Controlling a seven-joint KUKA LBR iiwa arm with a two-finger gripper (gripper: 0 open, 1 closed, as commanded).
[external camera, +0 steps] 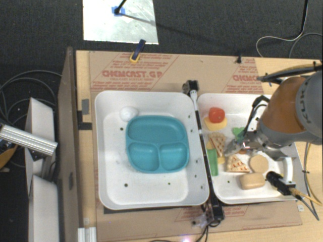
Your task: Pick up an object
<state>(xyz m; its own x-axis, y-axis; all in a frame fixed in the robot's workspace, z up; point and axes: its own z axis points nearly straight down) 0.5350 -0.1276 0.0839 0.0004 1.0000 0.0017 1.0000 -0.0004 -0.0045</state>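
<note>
The right bin (pixel 282 193) holds several toy foods. A red tomato (pixel 217 114) rests on a yellow piece (pixel 215 125) at the back left. Below them lie a tan waffle-like piece (pixel 218 143) and a green stick (pixel 212 161) along the left wall. A toast wedge (pixel 236 163), a round tan cookie (pixel 259 163) and a pale bread roll (pixel 252 180) are toward the front. My gripper (pixel 238 145) reaches in from the right and hangs low over the bin's middle, just above the toast wedge and beside a small green piece (pixel 237 132).
The left bin (pixel 108 135) carries a teal divided plate (pixel 157 142) and a small white round object (pixel 128 113) at its back left. A black divider rail (pixel 200 135) separates the bins. The arm's orange and grey body (pixel 290 112) covers the right bin's far right side.
</note>
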